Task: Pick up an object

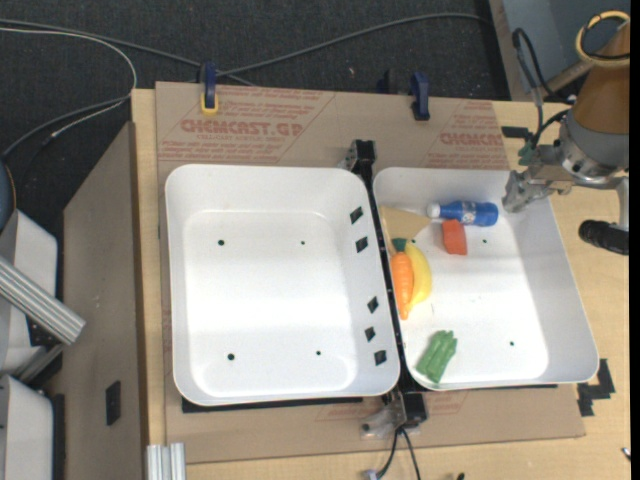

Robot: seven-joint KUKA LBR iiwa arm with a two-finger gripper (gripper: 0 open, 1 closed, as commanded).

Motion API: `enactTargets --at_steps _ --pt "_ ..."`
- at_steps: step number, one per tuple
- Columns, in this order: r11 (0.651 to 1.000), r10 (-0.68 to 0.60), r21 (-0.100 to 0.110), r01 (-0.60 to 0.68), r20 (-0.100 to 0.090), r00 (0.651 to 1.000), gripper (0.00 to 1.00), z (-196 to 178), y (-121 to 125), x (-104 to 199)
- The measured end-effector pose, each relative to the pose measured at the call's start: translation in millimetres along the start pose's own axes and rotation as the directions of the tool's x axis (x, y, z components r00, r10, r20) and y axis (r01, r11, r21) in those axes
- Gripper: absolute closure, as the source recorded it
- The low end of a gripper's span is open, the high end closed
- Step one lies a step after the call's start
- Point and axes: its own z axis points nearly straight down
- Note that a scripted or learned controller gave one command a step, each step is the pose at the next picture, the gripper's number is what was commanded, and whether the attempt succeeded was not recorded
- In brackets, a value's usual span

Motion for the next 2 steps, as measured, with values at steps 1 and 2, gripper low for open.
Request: enactTargets --at_steps 1,2 --pt "1.000 -0.001 0.000 0.001 0.000 1.000 1.00 -49.5 10.7 2.0" --pt "1.000 -0.001 0.000 0.001 0.000 1.000 1.00 -105.0 12.8 2.0"
